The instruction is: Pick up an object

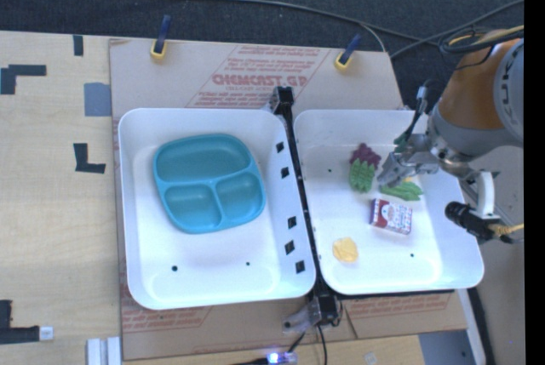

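Hovering low in the right bin [443, 270], the gripper [398, 172] sits over a small green item [409, 191], and honestly I can't tell how the jaws stand, they're just a grey blur from this angle. Right beside it on the left is a green toy with a purple top [363, 168], pretty much touching distance from the gripper. Just below is a little red and white carton [391, 216], lying flat, and further down toward the near edge a yellow piece [345, 250] sits on its own with open floor around it. All that stuff crowds the middle of the bin, so the far corner and the near right corner have the free space. The arm [481, 104] comes in over the right rim. Across the divider, the left bin [140, 270] holds a blue divided plate [209, 182], with bare white floor along its near side.
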Controlling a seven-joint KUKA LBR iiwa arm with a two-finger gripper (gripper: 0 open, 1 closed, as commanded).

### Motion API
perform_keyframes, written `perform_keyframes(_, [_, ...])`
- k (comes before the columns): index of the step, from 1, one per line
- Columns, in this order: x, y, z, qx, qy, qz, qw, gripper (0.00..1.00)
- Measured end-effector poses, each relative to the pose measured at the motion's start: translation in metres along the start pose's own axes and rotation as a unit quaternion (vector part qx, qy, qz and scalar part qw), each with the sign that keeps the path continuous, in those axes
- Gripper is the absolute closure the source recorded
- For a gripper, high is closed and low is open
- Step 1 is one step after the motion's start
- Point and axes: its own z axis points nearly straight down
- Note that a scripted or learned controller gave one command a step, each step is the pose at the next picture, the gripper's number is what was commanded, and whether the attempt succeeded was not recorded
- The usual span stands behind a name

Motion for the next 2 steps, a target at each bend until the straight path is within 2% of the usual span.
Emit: perform_keyframes(2, [-0.001,-0.003,-0.094,0.0,0.0,0.0,1.0,1.0])
